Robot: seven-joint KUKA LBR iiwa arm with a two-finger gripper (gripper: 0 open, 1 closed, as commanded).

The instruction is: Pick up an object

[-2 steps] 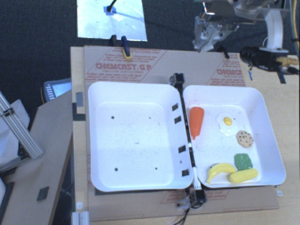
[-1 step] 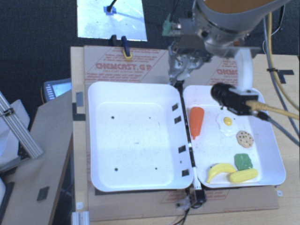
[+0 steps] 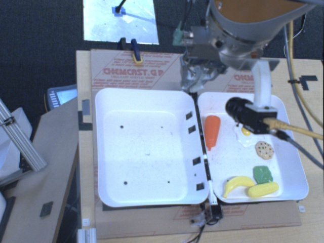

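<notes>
Bright, even overhead light; white bins [image 3: 147, 97] glare slightly, the near arm [image 3: 253, 14] blurred.

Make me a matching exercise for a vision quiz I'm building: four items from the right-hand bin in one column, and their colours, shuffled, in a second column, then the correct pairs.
Things:
1. carrot
2. cookie
3. banana
4. block beside the banana

Colours:
A. green
B. yellow
C. orange
D. tan with dark specks

Pairs: 1-C, 2-D, 3-B, 4-A
</notes>
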